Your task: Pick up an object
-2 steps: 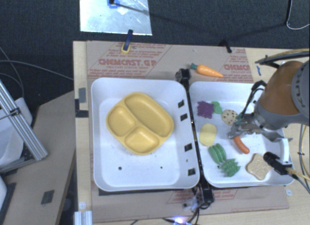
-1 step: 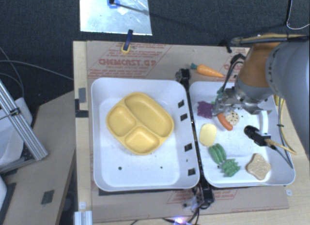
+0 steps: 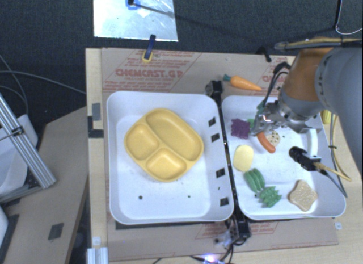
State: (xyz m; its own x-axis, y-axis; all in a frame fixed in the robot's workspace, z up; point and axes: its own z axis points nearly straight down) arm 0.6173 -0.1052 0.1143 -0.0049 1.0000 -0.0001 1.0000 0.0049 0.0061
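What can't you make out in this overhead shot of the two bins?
- Claw: the wrist above covers its fingers, so open or shut is unreadable.
- Orange sausage-like piece: its upper end is hidden under the claw.
- Round cracker-like item: too small to identify.
- Arm: cut off by the right edge.

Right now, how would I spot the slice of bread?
Look in the right bin, at its near right corner. The slice of bread lies there beside the green vegetables; it is the only tan, speckled piece.
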